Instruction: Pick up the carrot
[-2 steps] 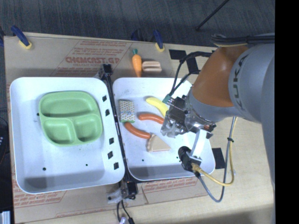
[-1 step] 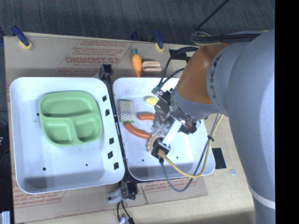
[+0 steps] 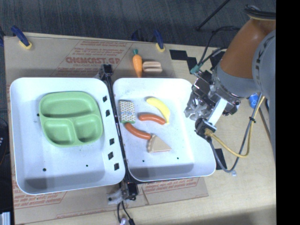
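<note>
The carrot, orange with a green top, lies on the cardboard behind the right bin, outside it, next to a small hot dog bun. My gripper hangs over the right bin's right rim, well to the right of and nearer than the carrot. Nothing shows between its fingers.
The right bin holds a banana, two sausages, a sandwich wedge and a patterned block. A green divided tray sits in the left bin. A yellow cable loops off the wrist.
</note>
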Controlling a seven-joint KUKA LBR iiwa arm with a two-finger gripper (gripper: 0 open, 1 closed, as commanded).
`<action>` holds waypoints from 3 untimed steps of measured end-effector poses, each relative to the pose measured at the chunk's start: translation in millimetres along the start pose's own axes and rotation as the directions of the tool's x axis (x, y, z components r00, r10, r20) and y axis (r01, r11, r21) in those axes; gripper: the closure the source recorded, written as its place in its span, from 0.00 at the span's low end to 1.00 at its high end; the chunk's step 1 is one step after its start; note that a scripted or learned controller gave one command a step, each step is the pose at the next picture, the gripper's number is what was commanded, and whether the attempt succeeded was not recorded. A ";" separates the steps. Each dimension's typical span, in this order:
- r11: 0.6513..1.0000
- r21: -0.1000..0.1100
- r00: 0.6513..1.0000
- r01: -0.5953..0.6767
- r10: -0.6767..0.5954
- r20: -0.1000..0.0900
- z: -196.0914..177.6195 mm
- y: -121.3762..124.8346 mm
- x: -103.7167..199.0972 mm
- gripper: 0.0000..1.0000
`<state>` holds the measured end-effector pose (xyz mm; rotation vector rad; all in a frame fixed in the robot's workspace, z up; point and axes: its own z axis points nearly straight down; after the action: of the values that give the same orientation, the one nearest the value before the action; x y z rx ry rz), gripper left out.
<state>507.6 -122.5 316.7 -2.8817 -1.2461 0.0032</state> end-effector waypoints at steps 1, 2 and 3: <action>1.000 0.000 1.000 -0.021 0.021 -0.001 -38.9 39.8 -49.0 1.00; 0.998 0.003 0.998 -0.062 0.062 0.001 31.8 -6.4 -27.5 1.00; 0.999 -0.001 0.999 -0.048 0.048 0.000 -83.0 11.0 -53.5 1.00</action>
<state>479.2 -169.0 399.7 -2.9116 -1.1775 0.0020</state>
